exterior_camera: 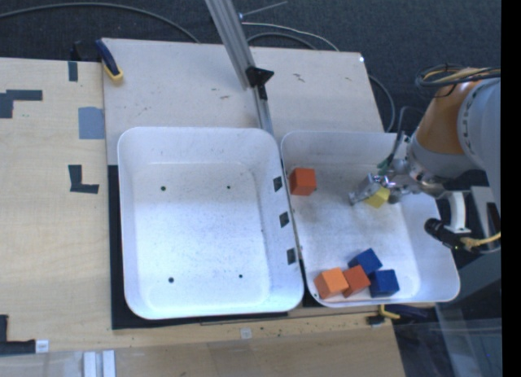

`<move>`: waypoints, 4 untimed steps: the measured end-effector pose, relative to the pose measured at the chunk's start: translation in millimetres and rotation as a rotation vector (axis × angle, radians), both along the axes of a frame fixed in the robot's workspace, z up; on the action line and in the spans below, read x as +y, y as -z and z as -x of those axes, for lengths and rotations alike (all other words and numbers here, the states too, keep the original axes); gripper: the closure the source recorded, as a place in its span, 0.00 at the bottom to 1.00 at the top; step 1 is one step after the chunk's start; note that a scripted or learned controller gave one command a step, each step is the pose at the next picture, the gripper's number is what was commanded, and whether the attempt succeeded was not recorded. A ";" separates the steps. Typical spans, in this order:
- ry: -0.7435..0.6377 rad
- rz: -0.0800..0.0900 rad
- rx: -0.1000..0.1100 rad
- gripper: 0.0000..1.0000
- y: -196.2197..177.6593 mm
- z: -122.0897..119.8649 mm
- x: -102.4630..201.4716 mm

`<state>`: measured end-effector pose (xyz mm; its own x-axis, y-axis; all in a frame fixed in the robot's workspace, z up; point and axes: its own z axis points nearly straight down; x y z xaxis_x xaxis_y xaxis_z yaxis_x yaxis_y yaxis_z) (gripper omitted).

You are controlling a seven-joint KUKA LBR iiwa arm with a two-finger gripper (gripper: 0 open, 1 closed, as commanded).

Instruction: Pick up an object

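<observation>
1. The gripper (373, 194) sits low in the right bin (326, 143), near its upper right part, and a small yellow object (378, 198) shows between its fingers; the fingers look clenched on it.
2. The arm (456, 135), grey with an orange band, enters from the right edge and bends down toward the gripper over the right bin's far right side.
3. The yellow object is partly hidden by the metal fingers, so its shape cannot be told; whether it touches the bin floor cannot be told either.
4. An orange cube (303, 181) lies alone in the upper left part of the right bin, close to the wall shared with the left bin (134, 151) and well apart from the gripper.
5. At the lower edge of the right bin, four blocks cluster together: an orange block (330, 282) on the left, a darker orange block (355, 279) touching it, a blue block (367, 260) just above, and another blue block (384, 282) on the right.
6. The left bin shows a speckled white floor with four small dark dots.
7. A metal rail (232, 37) slants from the top of the view down to the gap between the bins.
8. A blue and yellow clamp (108, 59) rests at the bench's upper left corner.
</observation>
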<state>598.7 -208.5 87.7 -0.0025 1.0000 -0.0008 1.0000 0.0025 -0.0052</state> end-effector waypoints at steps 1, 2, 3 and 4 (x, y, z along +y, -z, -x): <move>-0.001 0.001 -0.002 1.00 -13.4 -0.8 0.3; -0.003 0.002 -0.013 1.00 -7.6 -1.2 70.7; -0.006 -0.003 -0.012 1.00 -109.0 -27.1 151.9; -0.006 -0.003 -0.006 1.00 -103.6 -80.5 208.7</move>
<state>679.2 0.2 191.3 -0.0083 1.0000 0.0021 1.0000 0.0083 0.0013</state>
